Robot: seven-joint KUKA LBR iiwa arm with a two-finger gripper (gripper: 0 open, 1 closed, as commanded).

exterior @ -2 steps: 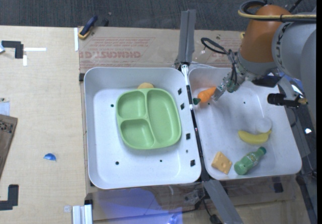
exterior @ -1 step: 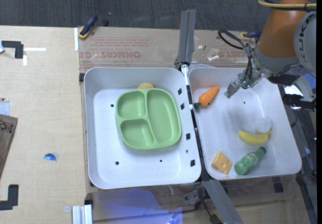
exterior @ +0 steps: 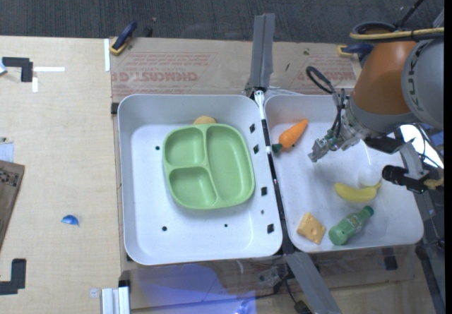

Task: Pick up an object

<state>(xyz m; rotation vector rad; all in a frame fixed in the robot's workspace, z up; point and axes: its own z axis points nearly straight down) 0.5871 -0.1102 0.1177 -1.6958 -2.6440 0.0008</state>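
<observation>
Gripper (exterior: pixel 321 149) right of centre, above bin floor (exterior: pixel 318 185) (finger state unreadable, nothing seen held). Risk: descending between carrot (exterior: pixel 293 133) and banana (exterior: pixel 357 192), grasping neither.

Open white floor around my end effector (exterior: pixel 319 151) mid right bin (exterior: pixel 311 109); carrot (exterior: pixel 292 133) crowds the upper left, banana (exterior: pixel 357 192), bottle (exterior: pixel 349 226) and cheese (exterior: pixel 311 228) block below.

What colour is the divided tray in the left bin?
Light green divided tray, seen in the camera view.
</observation>
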